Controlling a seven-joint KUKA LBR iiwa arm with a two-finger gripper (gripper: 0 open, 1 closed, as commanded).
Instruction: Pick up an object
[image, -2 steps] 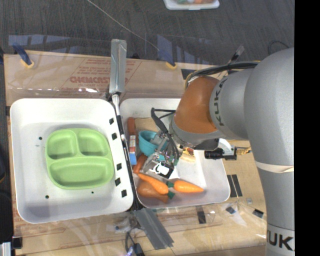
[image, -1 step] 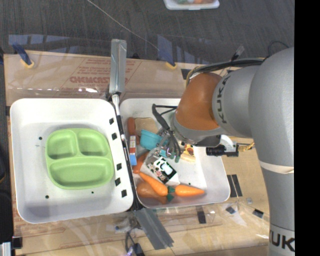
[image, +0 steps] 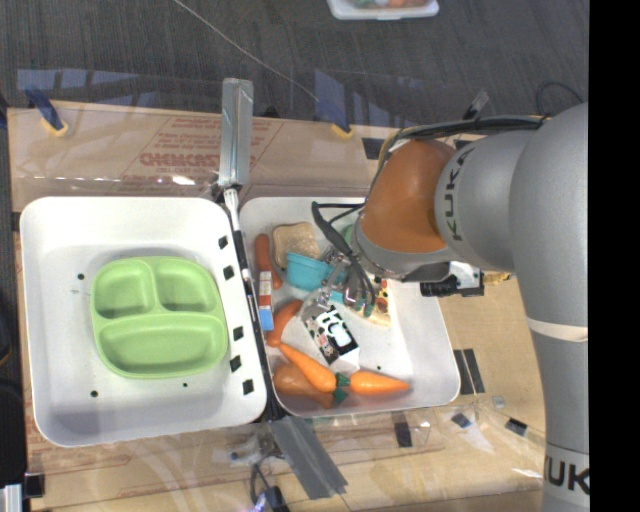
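My gripper (image: 347, 287) hangs low inside the right bin (image: 428, 352), under the orange wrist band, just right of a small blue cup (image: 302, 268). A black-and-white tag (image: 332, 333) lies right below it. Behind the cup rests a bread slice (image: 296, 239). A red sausage (image: 262, 251) and a blue-tipped marker (image: 265, 302) lie along the bin's left wall. Two carrots (image: 312, 369) (image: 378, 382) sit at the front, beside a brown piece (image: 288, 384). The arm hides whatever is directly beneath the wrist.
The left bin (image: 48, 252) holds a green divided plate (image: 157, 316). A metal bar (image: 236, 130) stands upright behind the wall between the bins. The arm's grey body (image: 545, 230) covers the right side of the bench.
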